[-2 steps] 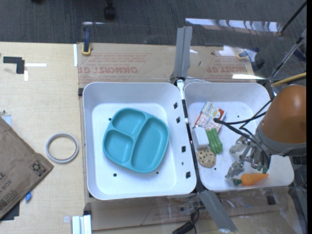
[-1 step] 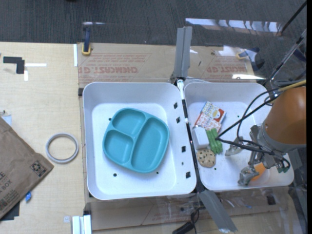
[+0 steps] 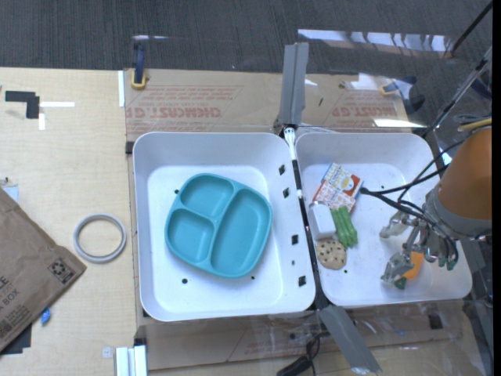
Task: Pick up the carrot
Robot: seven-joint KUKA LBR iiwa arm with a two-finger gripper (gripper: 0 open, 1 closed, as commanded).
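- Camera view: two shallow white bins side by side on the worktop (image 3: 63,155), seen from above at a slant.
- Left bin (image 3: 149,210): held one teal divided plate (image 3: 218,224), three compartments, nothing in any of them, lying a little right of the bin's middle.
- Right bin (image 3: 376,151): held several small things, grouped along its left side and near its front right corner.
- Against the left wall of that bin: a small colourful box (image 3: 338,186), tilted, with a white block (image 3: 321,222) just below it.
- Beside the white block: a green vegetable piece (image 3: 345,227), lengthwise toward the front, and a round chocolate-chip cookie (image 3: 331,253) touching its lower end.
- Front right of the same bin: the carrot (image 3: 409,269), well apart from the cookie group.
- Carrot's look: small, orange body with a bit of green at its lower left end, partly covered by metal parts of the tool (image 3: 403,266).
- Tool: down at the carrot, silver fingers on either side of the orange piece; seemed closed on it, the carrot showing between them.
- Arm's orange band (image 3: 473,175): above the right edge of the bin, black cables running leftward from it.
- Outside the bins, on the worktop's left: a grey tape ring (image 3: 99,236) and a brown cardboard box (image 3: 27,265).
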